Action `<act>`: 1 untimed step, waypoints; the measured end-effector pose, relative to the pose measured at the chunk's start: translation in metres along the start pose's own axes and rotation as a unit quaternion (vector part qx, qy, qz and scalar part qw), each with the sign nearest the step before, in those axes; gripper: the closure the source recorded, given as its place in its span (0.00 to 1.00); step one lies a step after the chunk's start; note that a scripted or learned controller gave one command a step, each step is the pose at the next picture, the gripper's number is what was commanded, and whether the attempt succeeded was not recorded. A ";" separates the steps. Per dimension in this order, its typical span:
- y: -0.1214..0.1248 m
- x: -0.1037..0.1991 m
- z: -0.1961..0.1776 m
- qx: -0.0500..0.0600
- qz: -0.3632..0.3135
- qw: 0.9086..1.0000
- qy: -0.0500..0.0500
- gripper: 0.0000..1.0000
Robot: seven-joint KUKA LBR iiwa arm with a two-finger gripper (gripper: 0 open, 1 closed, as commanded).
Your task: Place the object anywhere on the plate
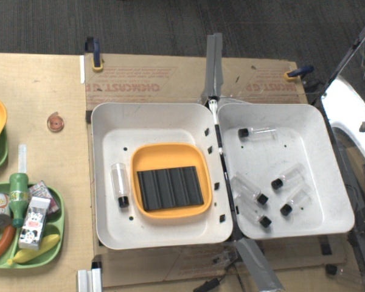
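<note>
Smooth orange plastic plate [170, 155] carries a matt black ribbed insert [169, 187]; clear glossy vial [119, 184]; white plastic bins [100, 181].

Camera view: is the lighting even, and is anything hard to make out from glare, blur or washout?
Camera view: light is soft and even, shadows faint; the orange plate and its dark ridged block look sharp; the clear vials in the right bin nearly vanish against the white, only their black caps standing out; the white shape at right is overexposed.
</note>
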State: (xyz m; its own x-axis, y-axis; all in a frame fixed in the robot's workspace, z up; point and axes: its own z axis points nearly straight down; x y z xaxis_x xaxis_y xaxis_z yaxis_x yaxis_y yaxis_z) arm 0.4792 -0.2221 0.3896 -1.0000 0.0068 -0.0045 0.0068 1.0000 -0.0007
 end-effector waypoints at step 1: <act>0.001 0.001 0.184 -0.001 -0.005 1.000 0.001 0.00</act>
State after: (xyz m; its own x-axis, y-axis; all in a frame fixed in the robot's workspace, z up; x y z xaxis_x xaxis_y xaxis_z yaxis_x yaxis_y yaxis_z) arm 0.4786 -0.2213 0.2059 -1.0000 -0.0023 -0.0020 -0.0023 1.0000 0.0012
